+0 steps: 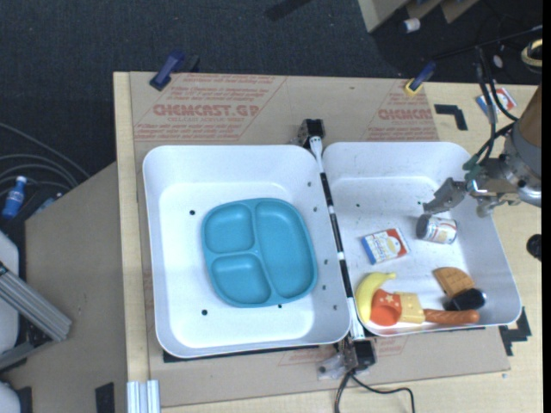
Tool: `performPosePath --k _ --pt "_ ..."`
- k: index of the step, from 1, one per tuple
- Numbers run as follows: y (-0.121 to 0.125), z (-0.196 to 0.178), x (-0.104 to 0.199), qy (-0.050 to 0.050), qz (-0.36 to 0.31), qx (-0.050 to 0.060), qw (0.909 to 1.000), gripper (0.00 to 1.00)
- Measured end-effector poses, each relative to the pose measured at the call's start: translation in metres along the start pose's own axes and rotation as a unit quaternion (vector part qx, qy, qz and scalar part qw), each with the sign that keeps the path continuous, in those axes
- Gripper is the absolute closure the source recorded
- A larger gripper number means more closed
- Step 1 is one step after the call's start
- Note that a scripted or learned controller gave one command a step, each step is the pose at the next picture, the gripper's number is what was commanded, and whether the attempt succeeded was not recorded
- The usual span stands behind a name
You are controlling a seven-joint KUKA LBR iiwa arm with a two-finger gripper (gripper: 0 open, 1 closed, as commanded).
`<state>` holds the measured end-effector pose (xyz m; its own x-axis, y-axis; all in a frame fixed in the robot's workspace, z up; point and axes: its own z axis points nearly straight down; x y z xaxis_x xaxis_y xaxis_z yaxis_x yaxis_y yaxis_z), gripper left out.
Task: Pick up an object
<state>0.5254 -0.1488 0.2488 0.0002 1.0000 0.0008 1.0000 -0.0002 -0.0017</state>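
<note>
Pick not done yet – nothing lifted.
Gripper (449,198) poised just above small can (437,229) in right bin (379,157); jaw state can't be told; grasp + lift remain.

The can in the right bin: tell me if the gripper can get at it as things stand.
Probably yes. The can lies apart from the other items in the right bin, nothing covers it, and the gripper hangs just above and beside it.

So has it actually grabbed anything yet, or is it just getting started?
Nothing looks lifted yet. The gripper sits low in the right bin, just above a small can, with nothing visibly between its fingers. The card, banana and brush lie untouched. Grasping and lifting remain.
</note>
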Motion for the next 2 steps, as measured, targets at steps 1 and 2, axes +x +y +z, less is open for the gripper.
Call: performPosePath --k 1,2 --pt "0.046 0.136 0.013 -0.003 -0.001 -0.008 1.0 0.0" --pt "0.118 0.164 0.051 0.0 -0.001 -0.001 1.0 0.0"
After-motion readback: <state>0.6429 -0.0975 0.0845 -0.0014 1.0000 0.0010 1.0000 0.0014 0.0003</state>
